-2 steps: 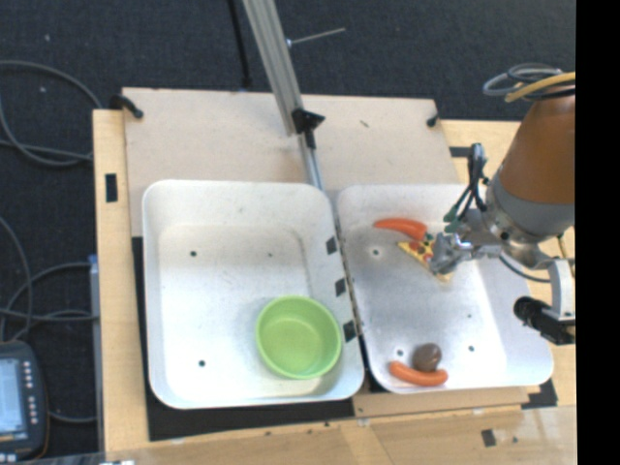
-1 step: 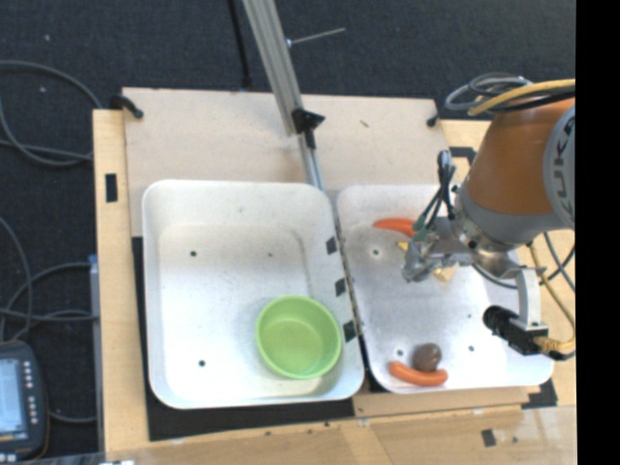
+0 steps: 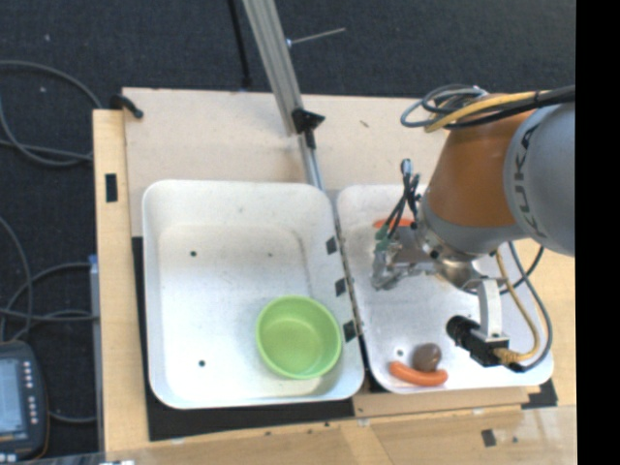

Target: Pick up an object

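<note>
— Small brown rounded lump (image 3: pixel 426 356) and orange carrot-shaped piece (image 3: pixel 419 375): touching, at the near edge of the right shallow white bin (image 3: pixel 387 381).
— And the claw (image 3: pixel 390 269)?
— Low over the same bin's left part, well apart from both. Released or clenched, cannot tell.
— Left shallow white bin (image 3: pixel 194 260)?
— Holding a round light-green plastic bowl (image 3: pixel 298 336), near corner.

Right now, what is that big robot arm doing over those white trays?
A grey robot arm with an orange band is reaching down into the right-hand shallow white bin, trying to pick something up. Its gripper sits low near that bin's left side. A small brown round object and an orange carrot-shaped piece lie together near the bin's front edge, away from the gripper. A light green plastic bowl sits in the left-hand white bin, untouched.
</note>
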